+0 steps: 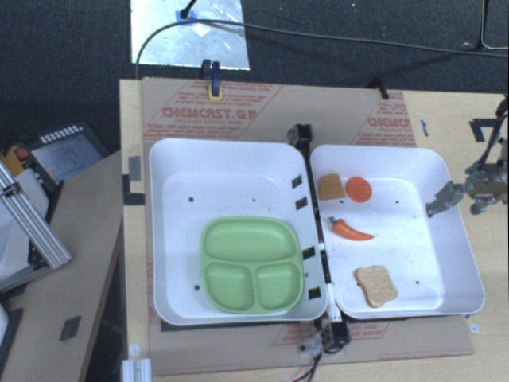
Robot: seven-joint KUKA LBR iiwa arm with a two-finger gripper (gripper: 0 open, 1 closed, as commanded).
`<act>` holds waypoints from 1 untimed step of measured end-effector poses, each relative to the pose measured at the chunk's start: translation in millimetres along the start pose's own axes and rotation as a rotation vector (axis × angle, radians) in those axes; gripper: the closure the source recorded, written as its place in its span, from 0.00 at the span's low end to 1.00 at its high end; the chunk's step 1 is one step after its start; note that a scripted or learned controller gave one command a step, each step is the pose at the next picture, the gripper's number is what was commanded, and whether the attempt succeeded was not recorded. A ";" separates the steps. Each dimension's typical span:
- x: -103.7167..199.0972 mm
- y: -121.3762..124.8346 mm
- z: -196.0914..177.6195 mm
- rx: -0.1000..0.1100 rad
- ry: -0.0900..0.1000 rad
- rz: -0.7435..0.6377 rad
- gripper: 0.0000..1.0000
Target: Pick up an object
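Observation:
The right bin [445, 237] holds several toy foods. A tan square piece [331, 186] and a red-orange round one [359, 189] lie side by side near its far left corner. An orange pepper with a green stem [350, 229] lies below them. A slice of toast [376, 285] rests near the front wall. My gripper [440, 200] hangs over the right bin's right rim, well right of all the food and touching none of it.
The left bin [183, 181] holds a green divided plate [250, 263] in its front half. A black hinged strip [312, 213] runs between the two bins. Cables and a foil sheet [191, 22] lie beyond the bench's far edge.

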State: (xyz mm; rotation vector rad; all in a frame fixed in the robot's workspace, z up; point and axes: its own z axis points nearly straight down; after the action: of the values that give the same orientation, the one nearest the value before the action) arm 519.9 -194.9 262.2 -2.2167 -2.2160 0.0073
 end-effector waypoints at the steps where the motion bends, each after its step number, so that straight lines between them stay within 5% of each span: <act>1: 0.6 2.2 -5.5 -0.010 -0.002 -0.004 0.00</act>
State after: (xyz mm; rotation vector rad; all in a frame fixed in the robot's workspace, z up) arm 522.1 -194.3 267.8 -2.2191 -2.2263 -0.0011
